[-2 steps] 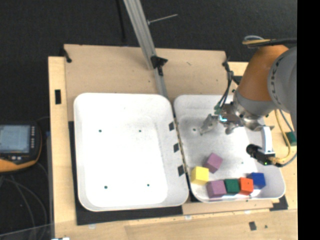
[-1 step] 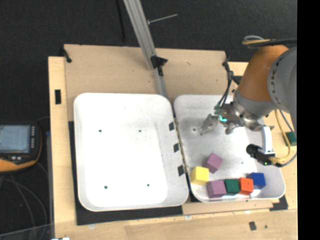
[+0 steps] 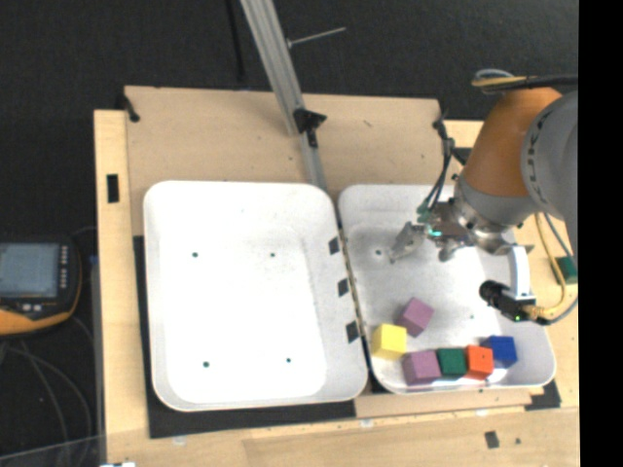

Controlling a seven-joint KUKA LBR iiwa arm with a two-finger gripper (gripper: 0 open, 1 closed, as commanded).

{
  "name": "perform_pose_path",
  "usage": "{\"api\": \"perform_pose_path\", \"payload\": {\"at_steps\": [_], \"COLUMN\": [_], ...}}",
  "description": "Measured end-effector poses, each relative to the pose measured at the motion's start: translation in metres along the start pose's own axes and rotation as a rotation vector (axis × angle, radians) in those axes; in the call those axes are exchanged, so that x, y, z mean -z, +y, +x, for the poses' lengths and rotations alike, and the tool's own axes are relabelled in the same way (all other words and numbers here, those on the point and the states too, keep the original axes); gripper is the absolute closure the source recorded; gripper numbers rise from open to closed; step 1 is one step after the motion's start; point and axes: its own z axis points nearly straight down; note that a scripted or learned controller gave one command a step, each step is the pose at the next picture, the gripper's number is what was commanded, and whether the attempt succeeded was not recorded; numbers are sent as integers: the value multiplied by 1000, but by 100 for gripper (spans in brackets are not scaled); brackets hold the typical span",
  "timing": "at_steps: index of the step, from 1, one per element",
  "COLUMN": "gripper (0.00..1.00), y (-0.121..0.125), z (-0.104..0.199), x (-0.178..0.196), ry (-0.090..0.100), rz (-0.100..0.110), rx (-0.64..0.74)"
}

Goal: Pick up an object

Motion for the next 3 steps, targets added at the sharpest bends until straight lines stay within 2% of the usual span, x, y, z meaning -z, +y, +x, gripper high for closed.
{"api": "perform_pose_path", "payload": {"at_steps": [1, 2, 3], "gripper": [0, 0, 100], "y": [0, 32, 30], "z": [0, -12, -13], "x": [0, 70, 77], "ry": [0, -3, -5], "rz": [0, -9, -2], "rx": [0, 2, 10]}}
